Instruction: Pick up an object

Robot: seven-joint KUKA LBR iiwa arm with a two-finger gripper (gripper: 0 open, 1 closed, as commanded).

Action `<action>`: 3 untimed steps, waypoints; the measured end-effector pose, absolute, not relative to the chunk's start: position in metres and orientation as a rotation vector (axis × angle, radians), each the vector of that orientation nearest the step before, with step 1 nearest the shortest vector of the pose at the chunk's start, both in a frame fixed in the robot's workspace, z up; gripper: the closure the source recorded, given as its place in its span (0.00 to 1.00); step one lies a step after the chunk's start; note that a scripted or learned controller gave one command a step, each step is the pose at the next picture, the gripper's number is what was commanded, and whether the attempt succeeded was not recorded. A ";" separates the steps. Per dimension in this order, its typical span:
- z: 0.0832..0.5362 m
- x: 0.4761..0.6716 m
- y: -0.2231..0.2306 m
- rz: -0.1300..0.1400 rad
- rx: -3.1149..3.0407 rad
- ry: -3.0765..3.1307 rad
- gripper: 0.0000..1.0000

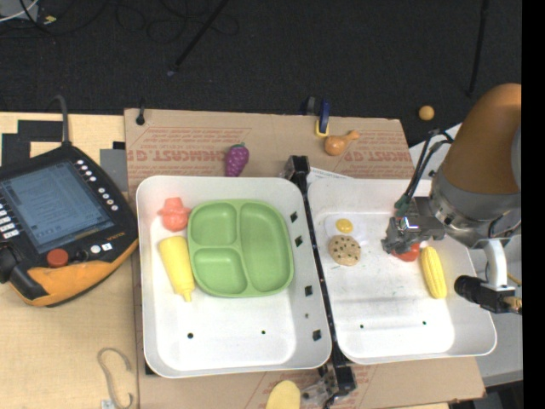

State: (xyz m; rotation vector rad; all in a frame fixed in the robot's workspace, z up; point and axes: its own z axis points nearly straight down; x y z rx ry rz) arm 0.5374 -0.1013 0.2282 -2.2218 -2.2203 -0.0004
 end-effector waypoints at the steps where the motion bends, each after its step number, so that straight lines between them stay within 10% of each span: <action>1: 0.233 0.522 -0.042 0.000 -2.214 -2.222 1.00; 3: 0.218 0.526 -0.051 0.004 -2.220 -2.219 1.00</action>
